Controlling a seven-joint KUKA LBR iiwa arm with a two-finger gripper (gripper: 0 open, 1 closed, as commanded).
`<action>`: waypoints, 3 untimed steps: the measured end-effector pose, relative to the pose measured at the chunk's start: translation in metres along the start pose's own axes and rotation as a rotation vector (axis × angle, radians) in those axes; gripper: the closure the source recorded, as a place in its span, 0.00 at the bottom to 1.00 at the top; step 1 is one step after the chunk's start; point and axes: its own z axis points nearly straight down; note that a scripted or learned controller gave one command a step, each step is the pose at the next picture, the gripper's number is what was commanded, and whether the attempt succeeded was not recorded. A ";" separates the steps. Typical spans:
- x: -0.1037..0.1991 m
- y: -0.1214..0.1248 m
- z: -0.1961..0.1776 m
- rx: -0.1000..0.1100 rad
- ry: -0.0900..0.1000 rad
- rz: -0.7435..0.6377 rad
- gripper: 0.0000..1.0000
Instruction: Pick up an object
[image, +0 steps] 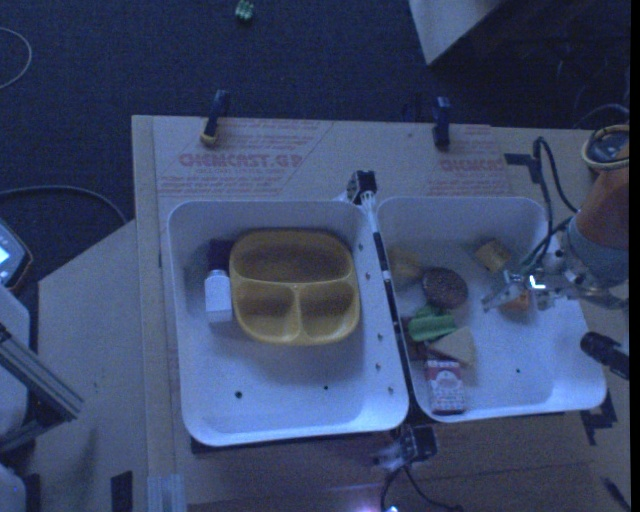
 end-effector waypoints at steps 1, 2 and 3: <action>0.001 0.000 0.048 -0.002 0.000 -0.001 0.00; 0.000 0.001 0.035 -0.007 -0.003 0.000 1.00; -0.002 -0.009 -0.020 -0.012 -0.006 0.001 1.00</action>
